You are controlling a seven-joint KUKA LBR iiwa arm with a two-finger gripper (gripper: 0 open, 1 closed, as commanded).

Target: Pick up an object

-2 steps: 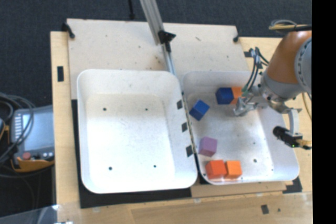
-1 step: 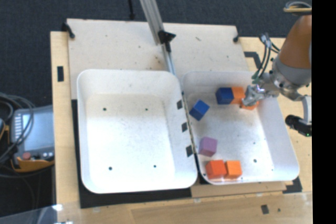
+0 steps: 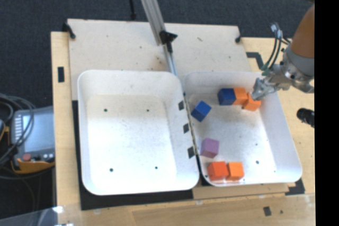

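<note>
Surface [image 3: 63, 114] carries two white bins: left bin [image 3: 132, 129], and right bin [image 3: 280, 135] with blue, purple and orange cubes. End effector [image 3: 260, 90] sits at right bin's far right wall over orange cube [image 3: 252, 104], which touches another orange cube [image 3: 241, 96] and blue cube [image 3: 226, 96]; grip state cannot tell. Risk: tight cluster and nearby wall could block or deflect the grasp; no readable writing.

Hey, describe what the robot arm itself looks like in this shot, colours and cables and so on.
The arm is grey metal with a rounded orange band above the wrist. Thin dark and greenish cables loop along its side. It ends in a small, pale grey end effector.
</note>
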